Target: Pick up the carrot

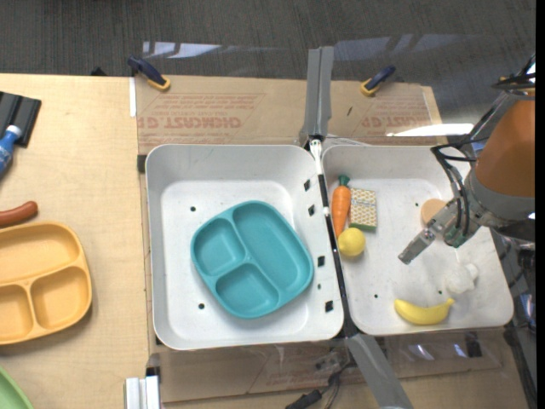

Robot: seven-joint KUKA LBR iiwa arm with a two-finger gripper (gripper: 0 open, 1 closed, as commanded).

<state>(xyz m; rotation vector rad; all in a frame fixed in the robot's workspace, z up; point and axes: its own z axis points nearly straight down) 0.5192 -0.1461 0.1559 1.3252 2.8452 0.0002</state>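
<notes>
The carrot (341,206) lies against the right bin's (477,318) left wall, with a lemon (351,242) touching its tip and a sponge (364,209) just beside it. The pincer (415,250) hangs well right of the carrot; whether it is spread I cannot tell. Risk: fingers could jam on the wall or nip the lemon.

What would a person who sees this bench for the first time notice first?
Probably the teal plate with three compartments, lying tilted in the left bin. Next comes the orange carrot against the left wall of the right bin, with a yellow lemon just below it and a banana near the front. The pincer hangs over the right bin, apart from the carrot.
</notes>
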